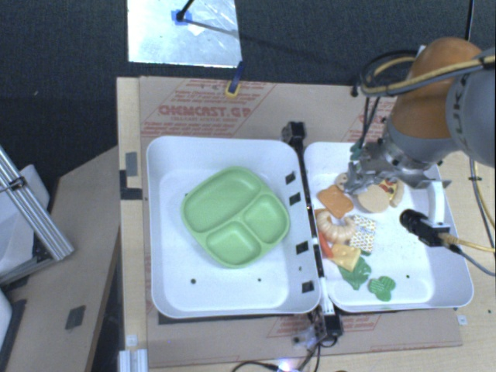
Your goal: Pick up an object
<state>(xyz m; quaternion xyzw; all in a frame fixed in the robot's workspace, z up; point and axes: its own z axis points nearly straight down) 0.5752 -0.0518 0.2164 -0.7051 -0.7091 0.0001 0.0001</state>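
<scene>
In the left bin point(167, 208), a green plate point(235, 216); toy food point(345, 227) fills the right bin point(442, 273).

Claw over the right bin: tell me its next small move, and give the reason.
Probably a short straight descent. The claw hangs at the top of the toy food pile in the right bin, just above the orange slice and beside the tan round piece, and nothing appears held.

A cluster of small toy foods is seen in the right bin point(453, 281): an orange slab point(335, 201), a tan round piece point(373, 200), a shrimp point(333, 226), a patterned cracker point(363, 234), a yellow wedge point(346, 257) and green leaves point(380, 287).
</scene>
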